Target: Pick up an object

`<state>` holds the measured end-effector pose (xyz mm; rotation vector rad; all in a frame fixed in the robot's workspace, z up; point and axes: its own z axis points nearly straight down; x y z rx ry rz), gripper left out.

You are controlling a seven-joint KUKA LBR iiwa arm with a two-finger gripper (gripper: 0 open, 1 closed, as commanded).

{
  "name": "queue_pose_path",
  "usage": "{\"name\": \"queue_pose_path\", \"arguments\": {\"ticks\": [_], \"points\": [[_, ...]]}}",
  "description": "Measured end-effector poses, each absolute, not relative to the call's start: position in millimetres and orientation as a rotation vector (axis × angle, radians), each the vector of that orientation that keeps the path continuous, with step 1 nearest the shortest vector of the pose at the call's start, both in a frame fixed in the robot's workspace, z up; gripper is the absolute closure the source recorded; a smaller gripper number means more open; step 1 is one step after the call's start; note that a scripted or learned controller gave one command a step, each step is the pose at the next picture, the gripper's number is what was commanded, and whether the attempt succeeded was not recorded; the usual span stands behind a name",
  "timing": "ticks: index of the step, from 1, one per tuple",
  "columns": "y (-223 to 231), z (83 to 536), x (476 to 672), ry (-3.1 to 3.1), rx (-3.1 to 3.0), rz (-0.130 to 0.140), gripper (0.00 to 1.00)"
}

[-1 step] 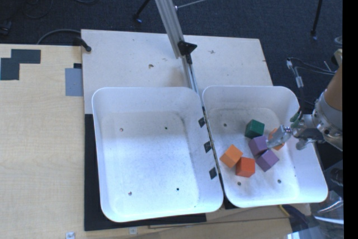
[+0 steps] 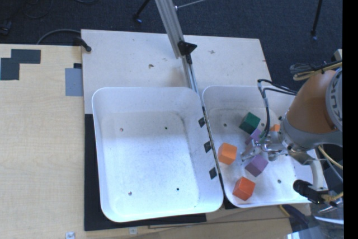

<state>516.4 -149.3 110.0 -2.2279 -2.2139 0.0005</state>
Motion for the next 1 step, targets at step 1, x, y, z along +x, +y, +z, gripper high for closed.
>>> {"name": "queue_pose_path", "arguments": {"ticks": [1], "points": [[-151.1,92.1,492.2,-2.222,-2.225,-0.005,0.0]]}}
